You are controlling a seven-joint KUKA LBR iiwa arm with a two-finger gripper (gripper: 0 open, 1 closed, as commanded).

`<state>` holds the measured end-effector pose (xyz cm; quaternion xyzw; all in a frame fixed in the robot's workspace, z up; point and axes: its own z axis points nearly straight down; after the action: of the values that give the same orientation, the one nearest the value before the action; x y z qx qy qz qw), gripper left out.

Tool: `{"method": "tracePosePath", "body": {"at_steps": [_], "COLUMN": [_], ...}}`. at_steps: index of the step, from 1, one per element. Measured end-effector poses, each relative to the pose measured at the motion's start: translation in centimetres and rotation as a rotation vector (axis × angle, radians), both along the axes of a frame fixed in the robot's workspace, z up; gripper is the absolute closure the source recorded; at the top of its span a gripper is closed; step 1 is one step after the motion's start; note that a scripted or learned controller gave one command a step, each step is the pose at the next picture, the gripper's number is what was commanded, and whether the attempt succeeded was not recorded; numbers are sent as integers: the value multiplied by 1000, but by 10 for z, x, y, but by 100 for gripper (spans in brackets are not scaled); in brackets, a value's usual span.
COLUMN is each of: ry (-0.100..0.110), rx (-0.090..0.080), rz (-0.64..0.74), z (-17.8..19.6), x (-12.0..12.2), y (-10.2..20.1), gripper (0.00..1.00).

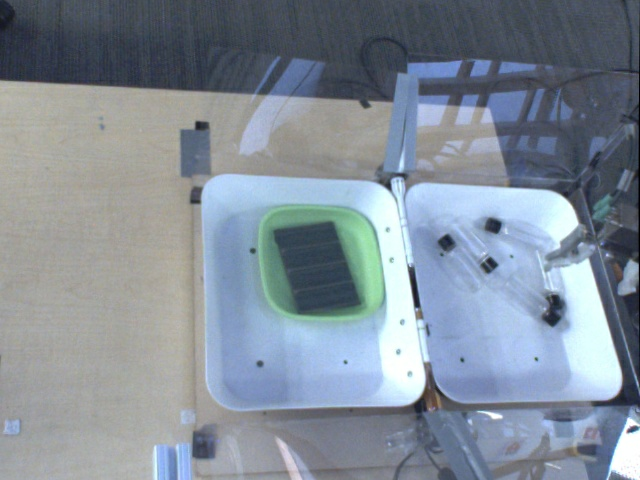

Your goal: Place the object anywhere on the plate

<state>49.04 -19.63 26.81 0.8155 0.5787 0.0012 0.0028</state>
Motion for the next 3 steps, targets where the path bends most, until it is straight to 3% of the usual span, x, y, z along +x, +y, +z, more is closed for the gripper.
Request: {"method": "tracePosePath", "body": {"at_steps": [2, 3], "ry": [-5, 0], "rx": [-1, 1], "rz": [-105, -75], "z": [100, 74], "x": [-2, -2], "y": [3, -2], "gripper": [0, 0]}}
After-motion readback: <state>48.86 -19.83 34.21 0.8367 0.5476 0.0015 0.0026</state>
